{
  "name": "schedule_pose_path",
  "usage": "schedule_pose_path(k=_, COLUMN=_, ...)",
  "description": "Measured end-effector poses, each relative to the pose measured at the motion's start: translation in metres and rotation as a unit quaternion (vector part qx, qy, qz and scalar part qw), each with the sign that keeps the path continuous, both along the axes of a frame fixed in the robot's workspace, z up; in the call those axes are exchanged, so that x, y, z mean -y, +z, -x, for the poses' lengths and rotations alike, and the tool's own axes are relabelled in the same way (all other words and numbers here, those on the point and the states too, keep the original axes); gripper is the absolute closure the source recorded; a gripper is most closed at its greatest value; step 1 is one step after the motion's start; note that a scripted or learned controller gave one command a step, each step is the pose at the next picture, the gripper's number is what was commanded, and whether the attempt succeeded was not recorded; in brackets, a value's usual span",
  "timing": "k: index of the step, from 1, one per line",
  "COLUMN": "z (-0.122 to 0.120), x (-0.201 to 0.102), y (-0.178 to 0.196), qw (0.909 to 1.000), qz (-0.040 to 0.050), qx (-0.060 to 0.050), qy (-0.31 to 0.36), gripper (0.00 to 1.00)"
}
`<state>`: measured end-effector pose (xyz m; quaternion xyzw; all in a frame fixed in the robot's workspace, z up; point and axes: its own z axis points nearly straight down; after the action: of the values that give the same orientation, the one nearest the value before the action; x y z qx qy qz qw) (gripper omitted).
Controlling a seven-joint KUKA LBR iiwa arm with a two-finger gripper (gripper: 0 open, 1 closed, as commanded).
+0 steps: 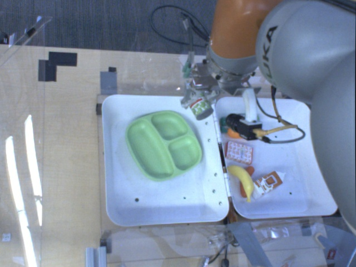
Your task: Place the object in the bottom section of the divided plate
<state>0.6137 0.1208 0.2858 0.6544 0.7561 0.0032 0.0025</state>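
A small white cylindrical container with a green label (200, 107) sits clamped in the end effector (197, 100), above the left bin's (119, 204) right edge; carry it left and lower gently over the green divided plastic plate's (164, 144) bottom section before release.

One fixed camera looks down (at a slant) on both bins (167, 216).
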Motion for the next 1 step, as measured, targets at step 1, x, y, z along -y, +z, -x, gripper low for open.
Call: schedule_pose_path(k=1, z=-0.0055, x=-0.0623, y=-0.0755, qw=0.9999, qz=0.0004, qx=-0.003, qy=0.01, gripper=1.0)
